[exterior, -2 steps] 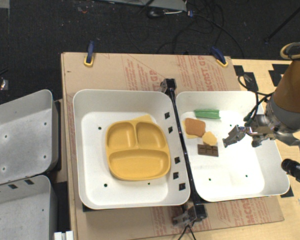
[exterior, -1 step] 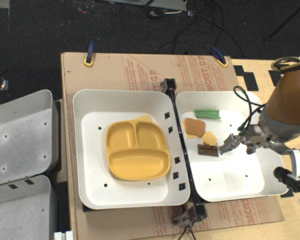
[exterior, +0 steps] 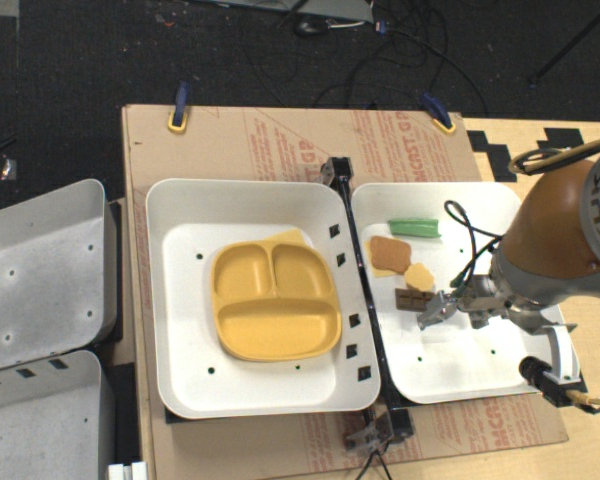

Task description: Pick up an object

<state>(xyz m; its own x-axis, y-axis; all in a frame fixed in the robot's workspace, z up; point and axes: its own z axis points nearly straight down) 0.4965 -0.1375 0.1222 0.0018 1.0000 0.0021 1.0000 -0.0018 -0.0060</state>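
- Camera view: the gripper (exterior: 442,311) is down low in the right bin (exterior: 460,373), its tip right at the little cluster of objects near that bin's left side.
- The closest candidate is the dark brown block (exterior: 413,299), lying just left of the tip; whether metal is touching it is too fine to call from here.
- Nothing is visibly between the fingers, and I cannot tell if they are spread or closed, the tip is too small and cluttered.
- Just above the block sits a yellow piece (exterior: 421,276), touching or nearly touching it, then a tan-orange chunk (exterior: 389,254), and farther up a green strip (exterior: 413,228).
- Progress, as I judge it: the reach is made, the grab and lift are not yet done; every object lies flat on the bin floor.
- The left bin (exterior: 180,368) carries a yellow divided plate (exterior: 276,301), well apart from the action.
- Both bins rest on a cardboard sheet (exterior: 230,143) clamped at its far edge; dark carpet and loose cables lie beyond, white trays at the left.
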